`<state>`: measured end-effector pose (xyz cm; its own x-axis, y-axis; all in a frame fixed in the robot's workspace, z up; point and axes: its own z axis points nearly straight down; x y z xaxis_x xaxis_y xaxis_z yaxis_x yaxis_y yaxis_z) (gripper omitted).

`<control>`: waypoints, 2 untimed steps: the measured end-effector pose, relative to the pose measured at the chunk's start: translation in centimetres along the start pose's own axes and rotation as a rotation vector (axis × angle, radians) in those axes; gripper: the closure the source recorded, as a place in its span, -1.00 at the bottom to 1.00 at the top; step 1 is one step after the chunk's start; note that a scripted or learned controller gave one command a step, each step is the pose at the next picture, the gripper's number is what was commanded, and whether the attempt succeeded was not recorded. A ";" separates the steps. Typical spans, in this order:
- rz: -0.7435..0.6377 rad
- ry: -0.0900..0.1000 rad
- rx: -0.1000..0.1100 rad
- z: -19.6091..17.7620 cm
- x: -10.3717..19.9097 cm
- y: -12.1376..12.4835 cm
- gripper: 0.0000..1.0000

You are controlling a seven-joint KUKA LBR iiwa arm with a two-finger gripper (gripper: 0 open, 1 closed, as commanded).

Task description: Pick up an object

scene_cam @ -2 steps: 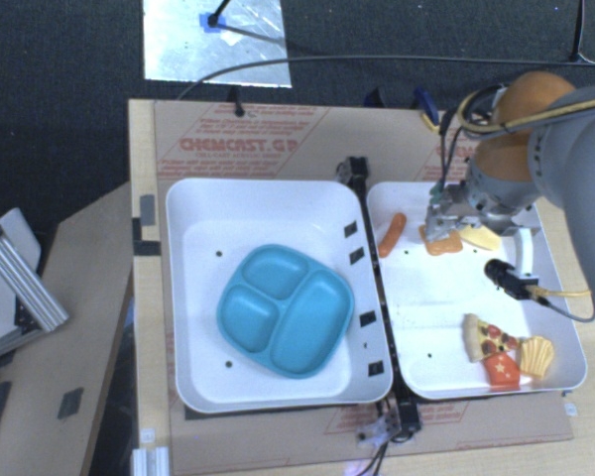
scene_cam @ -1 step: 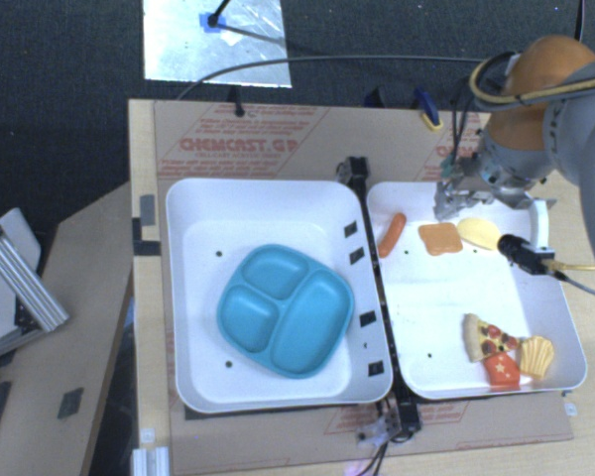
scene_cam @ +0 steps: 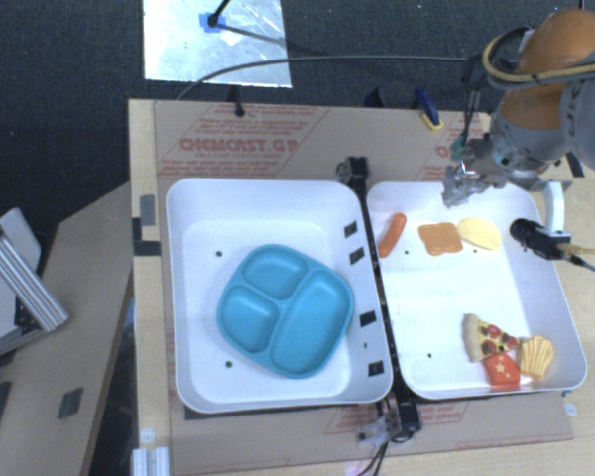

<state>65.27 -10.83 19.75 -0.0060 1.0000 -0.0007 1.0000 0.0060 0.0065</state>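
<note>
Where hand (scene_cam: 460,188) hovers: pale-yellow wedge (scene_cam: 479,232)

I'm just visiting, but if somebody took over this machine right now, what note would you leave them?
Claw: above the right bin's far edge, carrying nothing I can see.
Right bin: hot dog, orange slice and yellow slice near the far side; pizza slice, red piece and yellow shell-shaped piece in the near corner.
Left bin: blue divided plate.
Done: nothing picked up yet.
Left: grab one object.
</note>
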 end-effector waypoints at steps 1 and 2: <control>0.000 -0.001 -0.001 -5.3 0.0 0.2 1.00; -0.002 0.001 0.003 -4.0 4.9 0.5 1.00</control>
<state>65.68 -5.92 23.77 -0.0080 1.0000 0.0002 1.0000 0.0080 0.0030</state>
